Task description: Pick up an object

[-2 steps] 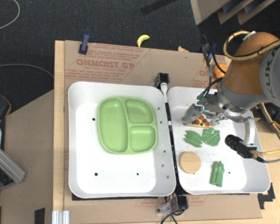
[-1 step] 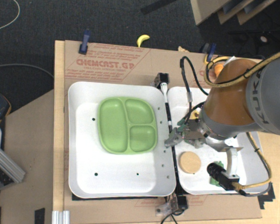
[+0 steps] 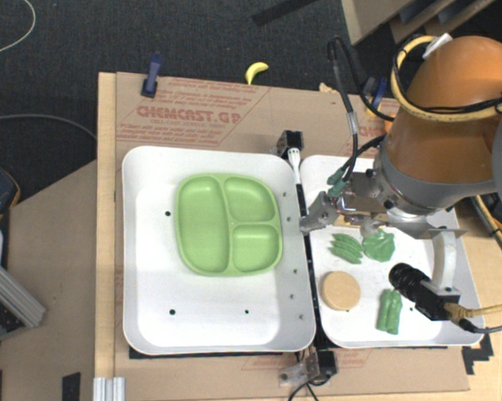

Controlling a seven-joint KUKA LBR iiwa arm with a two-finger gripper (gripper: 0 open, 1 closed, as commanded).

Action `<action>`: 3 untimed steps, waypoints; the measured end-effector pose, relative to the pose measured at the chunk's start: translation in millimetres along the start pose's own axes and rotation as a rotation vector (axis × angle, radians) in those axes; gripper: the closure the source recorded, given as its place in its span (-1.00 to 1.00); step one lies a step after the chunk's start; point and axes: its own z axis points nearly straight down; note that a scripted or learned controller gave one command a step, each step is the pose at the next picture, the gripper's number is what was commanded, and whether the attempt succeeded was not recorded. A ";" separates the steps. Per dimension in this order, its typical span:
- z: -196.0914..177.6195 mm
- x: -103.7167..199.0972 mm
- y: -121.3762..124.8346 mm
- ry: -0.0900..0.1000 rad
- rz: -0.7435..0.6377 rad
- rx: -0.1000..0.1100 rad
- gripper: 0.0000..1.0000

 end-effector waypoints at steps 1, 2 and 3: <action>-2.7 -2.9 -0.3 -0.004 0.006 0.012 1.00; -128.8 -30.1 1.6 -0.004 0.008 -0.002 1.00; -140.9 35.2 1.5 -0.003 0.001 0.010 1.00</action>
